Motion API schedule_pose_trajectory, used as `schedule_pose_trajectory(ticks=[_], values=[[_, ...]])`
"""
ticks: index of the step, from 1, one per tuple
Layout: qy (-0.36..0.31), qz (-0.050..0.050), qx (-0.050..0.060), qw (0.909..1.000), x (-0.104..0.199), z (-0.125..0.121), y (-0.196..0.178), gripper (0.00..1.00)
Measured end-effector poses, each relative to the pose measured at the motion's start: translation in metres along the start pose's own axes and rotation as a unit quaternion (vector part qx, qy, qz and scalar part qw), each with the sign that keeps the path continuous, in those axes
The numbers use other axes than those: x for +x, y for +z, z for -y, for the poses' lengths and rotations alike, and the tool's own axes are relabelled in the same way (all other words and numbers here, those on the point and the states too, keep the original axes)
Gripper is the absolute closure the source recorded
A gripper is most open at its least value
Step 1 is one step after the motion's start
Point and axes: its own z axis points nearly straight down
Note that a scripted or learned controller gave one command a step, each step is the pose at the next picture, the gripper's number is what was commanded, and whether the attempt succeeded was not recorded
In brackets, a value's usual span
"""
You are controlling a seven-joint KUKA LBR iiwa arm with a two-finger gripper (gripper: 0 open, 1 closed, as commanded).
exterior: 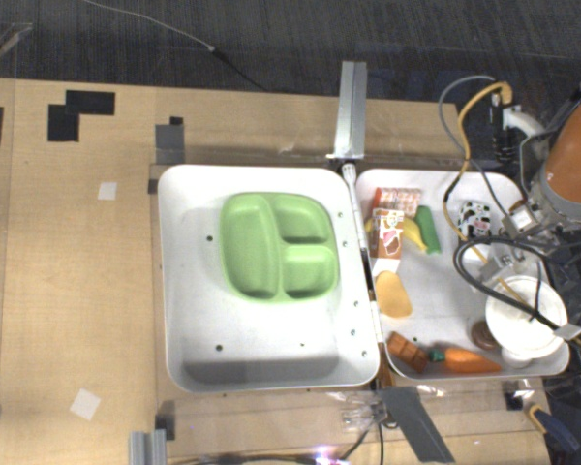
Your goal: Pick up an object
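Now, from left to right:
Left bin [174, 260]: holds a green divided tray [276, 245], lying flat near its middle.
Right bin [436, 289]: a red-and-white packet [395, 201] and a green piece [426, 229] at the far end, a yellow slice [394, 295] midway, a carrot [465, 360] along the near wall, its long axis running left-right.
White cup [525, 318]: near right corner, beside the carrot's thick end.
Pincer [479, 219]: above the far right of that bin, behind cables; whether spread or pressed together, I cannot tell.
Key relation: likeliest picks lie left of and nearer than the pincer.
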Motion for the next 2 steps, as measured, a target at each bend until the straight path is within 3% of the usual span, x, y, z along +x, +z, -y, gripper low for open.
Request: schedule_pose_trajectory(ticks=[1,2], values=[[-0.063,-0.017,0.03,0.9974,-0.058,-0.048,-0.003,0.0],[-0.075,-0.005,0.006,0.9972,-0.053,0.01,0.064,0.0]])
